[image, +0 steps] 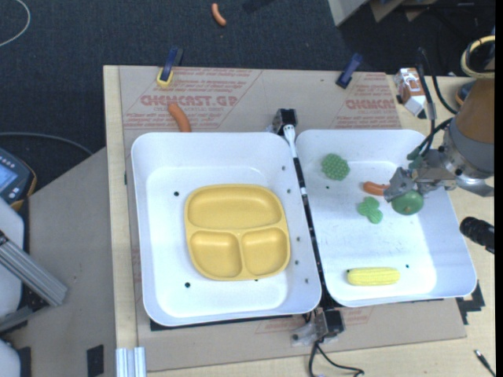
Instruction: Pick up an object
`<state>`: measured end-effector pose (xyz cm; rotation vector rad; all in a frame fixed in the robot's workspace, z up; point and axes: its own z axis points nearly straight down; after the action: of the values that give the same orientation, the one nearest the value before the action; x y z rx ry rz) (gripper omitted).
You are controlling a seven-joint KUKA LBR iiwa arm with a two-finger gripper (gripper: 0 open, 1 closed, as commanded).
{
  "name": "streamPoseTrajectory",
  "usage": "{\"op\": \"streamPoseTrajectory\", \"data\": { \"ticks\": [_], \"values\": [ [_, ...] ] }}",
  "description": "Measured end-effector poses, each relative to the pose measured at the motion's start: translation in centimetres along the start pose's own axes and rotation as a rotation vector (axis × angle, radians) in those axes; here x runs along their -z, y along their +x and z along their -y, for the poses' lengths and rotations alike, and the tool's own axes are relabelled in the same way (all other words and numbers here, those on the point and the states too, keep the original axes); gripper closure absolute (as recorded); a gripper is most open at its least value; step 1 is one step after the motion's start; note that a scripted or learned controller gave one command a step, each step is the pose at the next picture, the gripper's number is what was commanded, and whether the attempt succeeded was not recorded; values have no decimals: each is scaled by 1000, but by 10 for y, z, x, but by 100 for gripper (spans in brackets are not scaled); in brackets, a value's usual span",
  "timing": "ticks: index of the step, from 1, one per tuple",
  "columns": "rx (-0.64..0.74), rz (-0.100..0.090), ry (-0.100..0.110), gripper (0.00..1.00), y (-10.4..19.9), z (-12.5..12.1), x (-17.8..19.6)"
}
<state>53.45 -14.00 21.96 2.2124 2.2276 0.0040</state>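
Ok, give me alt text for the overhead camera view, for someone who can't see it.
A grey robot arm's gripper sits low in the right bin against a round green object, near an orange piece, two green items and a corn cob. The left bin holds a yellow divided plate.

**Count of things around the yellow tray**

Two white bins (149, 210) sit side by side. One yellow tray (236, 231) lies in the left one. Right of the tray: three green pieces (335, 166), one corn cob (372, 276), one orange piece (374, 187). Two clamps (168, 67) lie beyond it.
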Motion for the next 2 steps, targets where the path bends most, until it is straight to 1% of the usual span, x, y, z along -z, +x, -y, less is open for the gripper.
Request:
{"op": "streamPoseTrajectory", "data": {
  "ticks": [1,2],
  "values": [
    [-1,-2,5,100,54,0,0],
    [-1,0,-1,100,106,-15,14]
  ]
}}
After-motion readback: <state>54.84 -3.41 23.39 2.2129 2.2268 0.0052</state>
